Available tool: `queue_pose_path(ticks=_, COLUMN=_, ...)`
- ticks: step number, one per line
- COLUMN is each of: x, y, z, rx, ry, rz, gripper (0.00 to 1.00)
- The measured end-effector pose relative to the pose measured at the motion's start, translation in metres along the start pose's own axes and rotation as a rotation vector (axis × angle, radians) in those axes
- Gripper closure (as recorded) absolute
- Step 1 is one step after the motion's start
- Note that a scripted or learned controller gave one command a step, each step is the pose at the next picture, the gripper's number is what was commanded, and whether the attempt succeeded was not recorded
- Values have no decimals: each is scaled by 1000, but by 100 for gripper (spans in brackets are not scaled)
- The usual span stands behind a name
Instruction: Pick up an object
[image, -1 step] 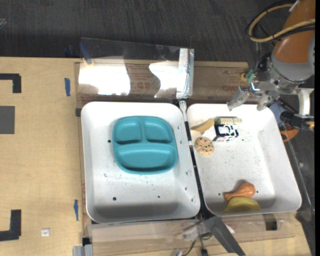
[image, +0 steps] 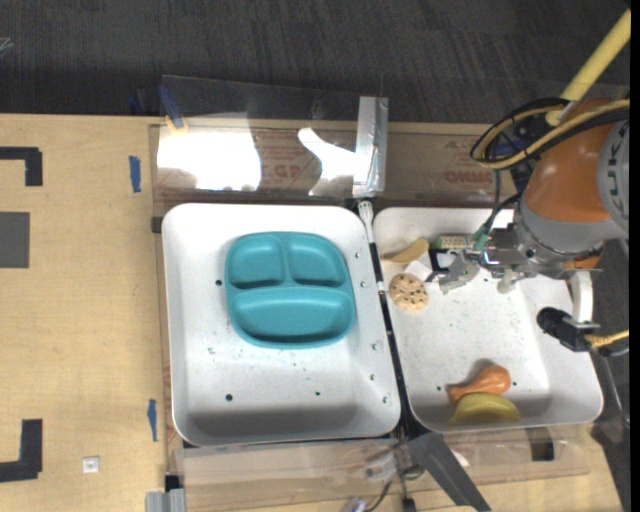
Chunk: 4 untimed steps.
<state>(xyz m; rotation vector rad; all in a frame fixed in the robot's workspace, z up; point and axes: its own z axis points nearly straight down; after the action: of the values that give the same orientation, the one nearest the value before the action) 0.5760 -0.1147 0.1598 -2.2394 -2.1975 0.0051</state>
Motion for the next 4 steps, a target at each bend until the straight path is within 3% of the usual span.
queue_pose_path(ticks=1, x=0, y=2, z=-13, rx=-9, ry=0, rz=0, gripper=100)
queue_pose_path(ticks=2, x=0, y=2, z=-13, rx=-8, ry=0, rz=0, gripper=0)
queue_pose_path(ticks=3, x=21, y=21, z=67, rx=-20, ry=-2, rz=-13, gripper=0)
queue_pose_path(ticks=4, x=-9, y=73, z=72, rx=97, ry=43, rz=-141, gripper=0)
